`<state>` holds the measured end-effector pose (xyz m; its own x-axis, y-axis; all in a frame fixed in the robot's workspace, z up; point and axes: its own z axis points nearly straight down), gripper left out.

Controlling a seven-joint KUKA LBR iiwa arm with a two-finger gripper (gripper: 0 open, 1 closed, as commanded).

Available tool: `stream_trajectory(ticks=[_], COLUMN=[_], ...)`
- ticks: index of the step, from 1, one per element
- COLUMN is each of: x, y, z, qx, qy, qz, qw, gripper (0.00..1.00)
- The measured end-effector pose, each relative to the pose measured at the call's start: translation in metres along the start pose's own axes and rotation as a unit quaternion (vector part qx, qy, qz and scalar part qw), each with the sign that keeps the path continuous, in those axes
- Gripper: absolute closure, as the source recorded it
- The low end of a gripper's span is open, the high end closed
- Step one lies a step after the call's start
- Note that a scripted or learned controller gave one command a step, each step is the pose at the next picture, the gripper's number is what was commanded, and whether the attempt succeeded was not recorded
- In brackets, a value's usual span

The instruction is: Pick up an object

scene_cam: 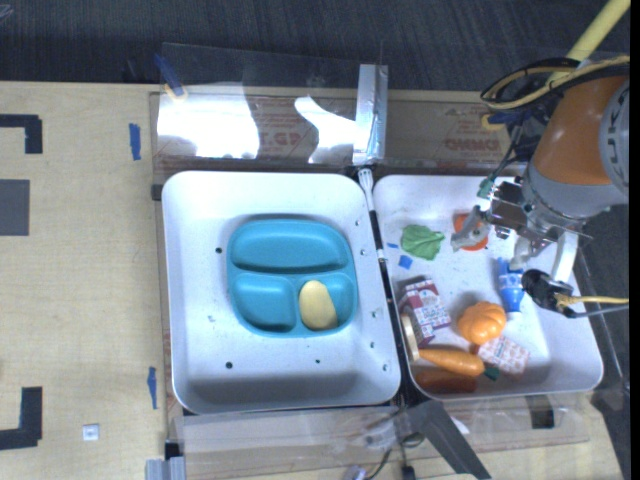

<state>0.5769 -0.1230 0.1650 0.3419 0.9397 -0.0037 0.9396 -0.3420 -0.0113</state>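
While the grey arm with its orange band (590,133) reaches in from the right, you will find its two-finger gripper (505,230) over the upper right part of the right shallow white bin (575,368). Whether it is parted or closed you cannot tell from this slanted view, nor whether anything is in its grasp.

Just beside the gripper, toward the divider, sits a small orange and grey object (468,231), and further left a green leaf-shaped piece (422,240) with a small blue scrap (406,262) below it. A blue bottle-like item (511,291) lies just under the gripper. Lower down, the objects crowd together: a red and white printed packet (427,308), a round orange fruit (482,322), a long orange carrot-shaped piece (450,360) against the near rim, and a pink checked packet (508,356) touching the fruit. The open floor you have is the upper middle and the far right corner.

Across the divider, the left white bin (190,298) holds a blue sectioned plastic tray (285,253) with a pale yellow egg-shaped object (317,305) in its lower right compartment; bare floor rings the tray on every side.
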Motion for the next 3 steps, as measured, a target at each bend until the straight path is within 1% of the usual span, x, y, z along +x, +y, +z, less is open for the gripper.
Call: stream_trajectory(ticks=[1,2,3], x=[-0.047,-0.058,-0.036], y=[-0.025,-0.057,-0.087], z=[0.078,0.077,0.078], qx=[-0.008,-0.004,-0.012], qy=[0.003,0.002,-0.001], qz=[-0.024,-0.063,-0.068], qw=[0.9997,0.9980,0.9976], gripper=[0.00,0.00,0.00])
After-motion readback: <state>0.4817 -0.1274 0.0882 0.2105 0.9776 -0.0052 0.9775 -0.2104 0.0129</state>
